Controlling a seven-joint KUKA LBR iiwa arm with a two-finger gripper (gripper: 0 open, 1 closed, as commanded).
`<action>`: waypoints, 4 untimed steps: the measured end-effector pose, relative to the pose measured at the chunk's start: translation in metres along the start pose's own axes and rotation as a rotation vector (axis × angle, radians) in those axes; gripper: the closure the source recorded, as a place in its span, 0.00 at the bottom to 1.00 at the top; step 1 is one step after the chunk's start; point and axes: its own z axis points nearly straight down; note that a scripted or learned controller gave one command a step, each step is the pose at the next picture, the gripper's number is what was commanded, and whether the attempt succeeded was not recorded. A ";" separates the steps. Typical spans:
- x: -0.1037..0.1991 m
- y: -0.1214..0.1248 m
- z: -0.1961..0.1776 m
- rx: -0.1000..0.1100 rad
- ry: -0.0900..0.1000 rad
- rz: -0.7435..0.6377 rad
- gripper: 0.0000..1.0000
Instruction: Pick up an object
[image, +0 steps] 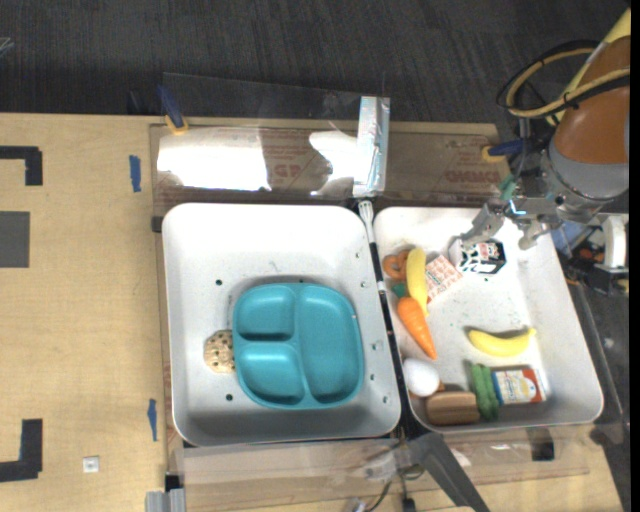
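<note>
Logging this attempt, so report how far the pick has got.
Done: nothing looks lifted yet. The carrot, both bananas and the egg all lie in the right bin; the teal divided plate and cookie sit in the left bin. In hand: the gripper hangs over the right bin's far end, with nothing seen in it. Left: descend, grasp, lift.

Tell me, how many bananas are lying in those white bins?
2. One banana lies alone in the middle of the right bin. The other banana stands along that bin's left side, just above the carrot. More could hide under other items.
</note>
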 end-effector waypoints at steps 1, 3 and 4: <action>0.029 0.051 0.085 -0.011 -0.002 -0.078 0.00; 0.028 0.052 0.073 -0.017 -0.007 -0.079 0.00; -0.027 0.048 0.125 -0.002 -0.002 -0.222 0.00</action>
